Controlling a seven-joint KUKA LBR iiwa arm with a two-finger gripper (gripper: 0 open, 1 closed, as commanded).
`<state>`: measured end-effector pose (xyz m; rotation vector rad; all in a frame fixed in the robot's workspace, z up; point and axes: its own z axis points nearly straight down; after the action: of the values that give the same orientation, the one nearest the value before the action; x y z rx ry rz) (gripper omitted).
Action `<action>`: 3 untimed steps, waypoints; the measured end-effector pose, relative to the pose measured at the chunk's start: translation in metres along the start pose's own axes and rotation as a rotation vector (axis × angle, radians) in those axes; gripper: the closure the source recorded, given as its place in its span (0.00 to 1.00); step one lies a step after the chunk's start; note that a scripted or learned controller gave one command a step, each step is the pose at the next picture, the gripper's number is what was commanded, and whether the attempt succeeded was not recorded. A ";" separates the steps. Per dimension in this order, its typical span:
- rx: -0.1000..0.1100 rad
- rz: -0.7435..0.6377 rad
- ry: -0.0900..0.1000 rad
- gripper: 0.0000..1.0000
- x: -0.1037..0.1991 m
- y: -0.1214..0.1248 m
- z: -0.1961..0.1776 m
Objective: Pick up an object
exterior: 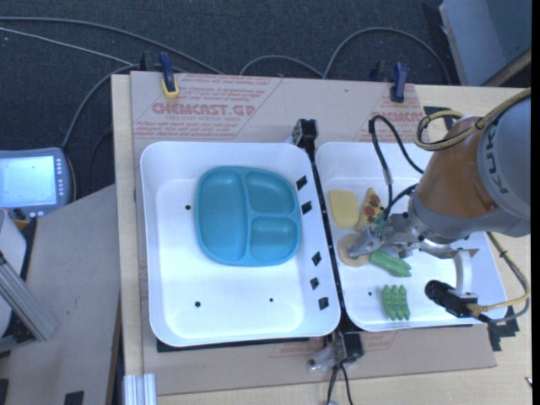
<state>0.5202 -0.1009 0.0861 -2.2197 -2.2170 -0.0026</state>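
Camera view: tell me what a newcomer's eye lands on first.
The teal three-compartment plastic plate stands out, alone in the left shallow white bin. Next comes the grey arm with its orange band reaching over the right shallow white bin, its gripper low among small yellow and green toy foods.

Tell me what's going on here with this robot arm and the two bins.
The arm reaches into the right bin, its hand low among small toy foods: a yellow piece, a green pod and a ridged green piece. Whether it has hold of anything is unclear. The left bin holds a blue tray.
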 end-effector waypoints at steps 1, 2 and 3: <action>-0.008 -0.001 0.000 1.00 0.001 0.002 -0.014; -0.005 -0.002 -0.005 1.00 -0.006 0.006 -0.059; -0.008 -0.002 -0.006 1.00 -0.011 0.012 -0.120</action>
<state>0.5328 -0.1125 0.2061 -2.2243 -2.2260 -0.0050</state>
